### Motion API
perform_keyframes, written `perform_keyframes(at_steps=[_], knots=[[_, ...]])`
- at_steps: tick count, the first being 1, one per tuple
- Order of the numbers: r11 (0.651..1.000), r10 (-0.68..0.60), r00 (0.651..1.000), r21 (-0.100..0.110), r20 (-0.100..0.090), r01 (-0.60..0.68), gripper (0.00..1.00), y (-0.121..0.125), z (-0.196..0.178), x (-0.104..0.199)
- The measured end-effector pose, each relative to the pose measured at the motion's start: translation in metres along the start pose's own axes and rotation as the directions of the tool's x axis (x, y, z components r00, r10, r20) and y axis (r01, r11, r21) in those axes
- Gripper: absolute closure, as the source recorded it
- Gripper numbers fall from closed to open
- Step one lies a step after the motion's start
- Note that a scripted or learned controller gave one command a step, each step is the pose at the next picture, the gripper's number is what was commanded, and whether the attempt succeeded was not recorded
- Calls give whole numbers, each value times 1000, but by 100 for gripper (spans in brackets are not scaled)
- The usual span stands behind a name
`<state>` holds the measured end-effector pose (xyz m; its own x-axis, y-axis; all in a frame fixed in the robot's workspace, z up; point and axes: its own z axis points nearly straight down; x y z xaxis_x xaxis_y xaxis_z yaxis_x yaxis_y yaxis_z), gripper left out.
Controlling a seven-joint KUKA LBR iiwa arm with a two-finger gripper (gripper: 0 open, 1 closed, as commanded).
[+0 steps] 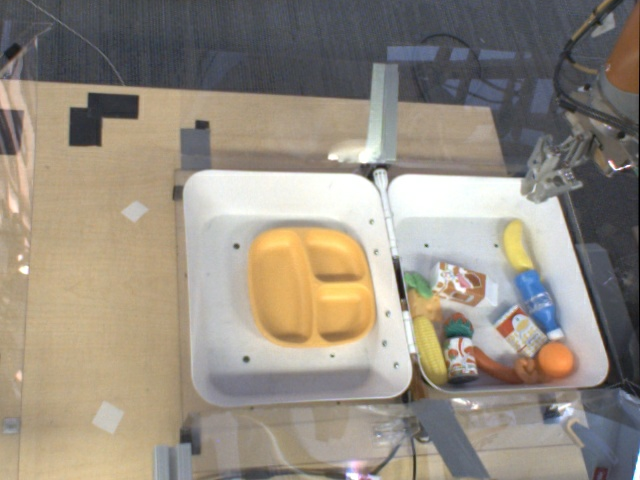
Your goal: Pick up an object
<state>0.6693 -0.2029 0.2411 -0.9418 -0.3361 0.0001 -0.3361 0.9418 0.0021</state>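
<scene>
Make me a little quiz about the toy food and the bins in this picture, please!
1. True or false: the yellow tray lies in the left bin.
2. Which thing lies closest to the gripper? A) the orange B) the banana C) the corn
3. Fill in: the blue bottle lies in the ____ bin.

Key: 1 true. 2 B. 3 right.
</scene>
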Motion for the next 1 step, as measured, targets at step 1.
perform_keyframes(at_steps=[1], knots=[[997, -76, 997, 2, 3, 76, 100, 20, 79, 3]])
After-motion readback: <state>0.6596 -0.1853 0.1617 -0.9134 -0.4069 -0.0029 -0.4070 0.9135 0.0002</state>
